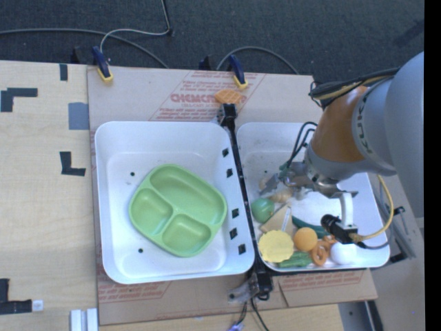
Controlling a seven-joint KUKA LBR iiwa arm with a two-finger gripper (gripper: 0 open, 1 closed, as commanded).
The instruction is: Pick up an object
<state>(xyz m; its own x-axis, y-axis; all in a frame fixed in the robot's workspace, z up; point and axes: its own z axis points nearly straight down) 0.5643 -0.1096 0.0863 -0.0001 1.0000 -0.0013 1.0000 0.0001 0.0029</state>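
A single fixed camera looks down at a slant from above the bench, far enough back to take in both shallow white plastic bins [110, 185] and the grey, orange-banded arm [365, 126] reaching in from the right.

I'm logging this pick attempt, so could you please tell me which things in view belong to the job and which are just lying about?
Belongs to the job:
- gripper
- right bin
- yellow disc
- orange ball
- green round piece
- white egg-shaped piece

Just lying about:
- green divided plate
- left bin
- blue clamps
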